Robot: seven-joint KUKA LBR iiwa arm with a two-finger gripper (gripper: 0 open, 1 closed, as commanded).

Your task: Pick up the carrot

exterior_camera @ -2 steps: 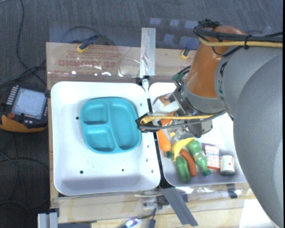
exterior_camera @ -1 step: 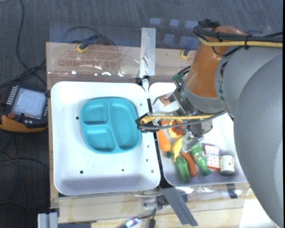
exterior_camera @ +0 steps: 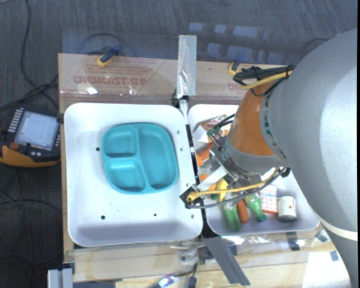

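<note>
Arm covers right bin; carrot label-less, perhaps.

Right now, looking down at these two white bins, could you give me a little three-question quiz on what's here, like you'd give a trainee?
1. True or false: the teal divided plate lies in the right bin.
2. Which bin is the arm reaching over? A) left bin B) right bin C) neither
3. Fill in: the orange carrot lies between two ______ items near the right bin's front edge.

Key
1. False; it lies in the left bin.
2. B.
3. Green. The carrot lies in the bin among the clutter, below the arm's wrist.
</note>
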